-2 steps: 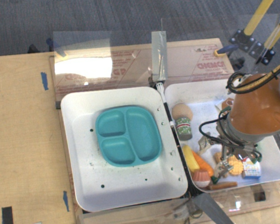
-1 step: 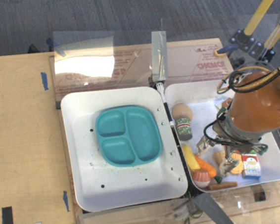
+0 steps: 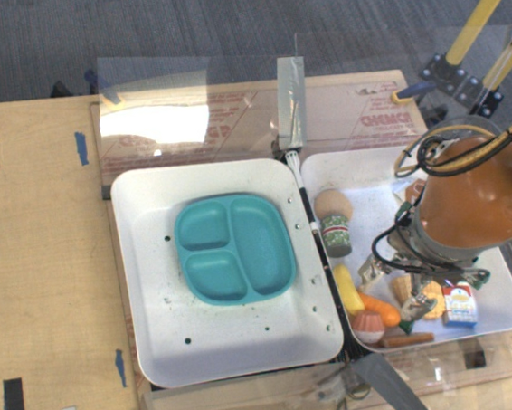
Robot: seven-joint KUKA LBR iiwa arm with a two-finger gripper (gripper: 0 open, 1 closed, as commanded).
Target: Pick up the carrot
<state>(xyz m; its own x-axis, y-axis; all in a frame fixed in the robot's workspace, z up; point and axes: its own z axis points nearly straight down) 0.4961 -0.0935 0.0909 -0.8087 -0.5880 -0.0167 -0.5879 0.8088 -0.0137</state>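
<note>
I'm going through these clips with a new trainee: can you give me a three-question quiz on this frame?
1. True or false: the teal plate lies in the left bin.
2. What lies closest to the carrot? A) the yellow piece B) the small carton C) the teal plate
3. Which bin is the gripper over?

Key: 1 true. 2 A, the yellow piece, just to its left. 3 The right bin, with the gripper just right of the carrot.
</note>
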